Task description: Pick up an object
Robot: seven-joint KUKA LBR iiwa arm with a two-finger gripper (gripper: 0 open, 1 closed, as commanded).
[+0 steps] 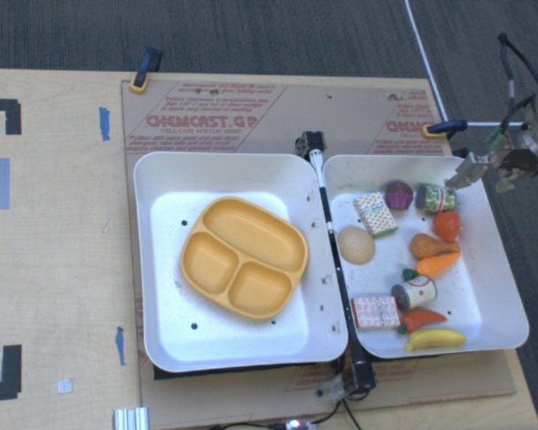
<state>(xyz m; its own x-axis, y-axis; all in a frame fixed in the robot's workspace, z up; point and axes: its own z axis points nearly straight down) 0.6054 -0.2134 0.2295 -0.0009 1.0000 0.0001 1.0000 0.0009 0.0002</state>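
Over the far right rim of the right-hand bin [511, 316], the gripper [466, 170] hangs at the end of the arm that reaches in from the right, and whether its jaws are apart or together cannot be told from this slant; nothing shows between them. Any of the toy foods below would serve as the thing to lift, and all lie in that right bin: a green can [428, 197] nearest the gripper, a purple round piece [398, 194] just beside it, a small patterned box [375, 214], a pale round bun-like piece [356, 245], an orange carrot [436, 264], a small bottle [414, 292], a second box [375, 312] and a yellow banana [435, 339] near the front wall. The left bin [152, 240] carries a yellow divided plate [243, 256], which is broad and flat and would probably be a poor target. A good try, I judge, would pick a piece standing apart from its neighbours, such as the bun or the banana, since the can, the purple piece and the red-orange bit beside them crowd together and could be nudged aside. Coming straight down, centred on the piece, with the jaws spread across its narrow side, should help, keeping off the bin wall.
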